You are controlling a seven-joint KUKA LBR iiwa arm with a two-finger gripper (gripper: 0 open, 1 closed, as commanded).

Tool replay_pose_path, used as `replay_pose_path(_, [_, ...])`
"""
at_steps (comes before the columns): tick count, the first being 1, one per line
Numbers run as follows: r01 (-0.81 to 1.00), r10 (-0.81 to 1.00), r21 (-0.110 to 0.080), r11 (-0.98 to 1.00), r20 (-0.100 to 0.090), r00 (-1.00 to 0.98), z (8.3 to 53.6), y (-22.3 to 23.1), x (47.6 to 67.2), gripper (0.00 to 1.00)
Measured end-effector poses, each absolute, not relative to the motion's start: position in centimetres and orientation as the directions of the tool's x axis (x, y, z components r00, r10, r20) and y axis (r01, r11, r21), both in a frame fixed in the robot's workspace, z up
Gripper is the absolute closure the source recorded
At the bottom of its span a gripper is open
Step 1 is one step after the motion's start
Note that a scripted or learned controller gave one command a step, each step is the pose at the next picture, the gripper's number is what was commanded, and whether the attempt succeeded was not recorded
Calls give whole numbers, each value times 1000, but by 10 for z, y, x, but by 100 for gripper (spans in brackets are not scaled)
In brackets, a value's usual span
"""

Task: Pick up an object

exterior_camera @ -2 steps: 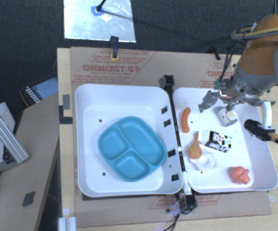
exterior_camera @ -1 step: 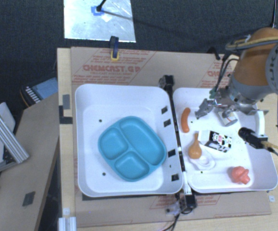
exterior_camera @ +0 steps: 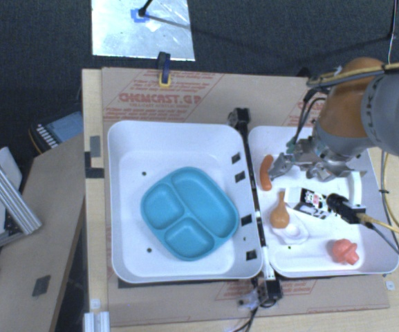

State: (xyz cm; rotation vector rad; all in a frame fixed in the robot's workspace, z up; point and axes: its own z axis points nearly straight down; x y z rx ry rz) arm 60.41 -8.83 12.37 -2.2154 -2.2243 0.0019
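Two shallow white bins sit side by side on the bench, apparently so that things to be picked are kept within the arm's reach. The left bin (exterior_camera: 131, 156) holds a blue divided plate (exterior_camera: 189, 213), lying flat at its middle. The right bin (exterior_camera: 311, 256) holds the smaller pieces, spread apart, which should leave room to close on one alone: an orange sausage shape (exterior_camera: 266, 172) at its left wall, a black-and-white card (exterior_camera: 311, 201) at its middle, a tan pear-shaped toy (exterior_camera: 280, 214) just left of the card, and a pink piece (exterior_camera: 344, 251) at the near right. The grey arm (exterior_camera: 389, 113) reaches in from the right over the bin's far half, with the orange band (exterior_camera: 348, 109) uppermost and the wrist bent down. The gripper (exterior_camera: 287, 162) hangs low just beside the sausage shape, the likeliest target. Whether the gripper is open or closed cannot be told, and nothing is seen held.
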Motion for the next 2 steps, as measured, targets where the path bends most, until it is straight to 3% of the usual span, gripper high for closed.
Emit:
replay_pose_path(1, [1000, 1000, 3, 3, -1, -3, 137, -89, 606, 100])
replay_pose_path(2, [1000, 1000, 5, 3, -1, -3, 181, -92, 608, 100])
